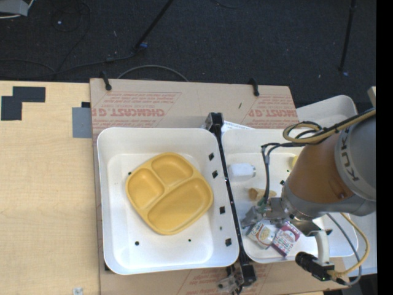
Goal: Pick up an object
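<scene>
Claw (256,215): grip state cannot be told. Packets (274,235): just below it, in right bin (245,146); likely light, crinkly, slippery, best pinched across an edge. White block (241,170): above. Yellow tray (169,192): far left.

You see a yellow divided plate (170,193) lying flat in the middle of the left bin (116,165), well apart from the arm (331,174). The arm reaches over the right bin (242,149), its gripper (261,212) low near that bin's front left part. Just beside the gripper you have small packets (274,235), a white object (241,170) further back, and a small tan piece (253,193) between them.
</scene>
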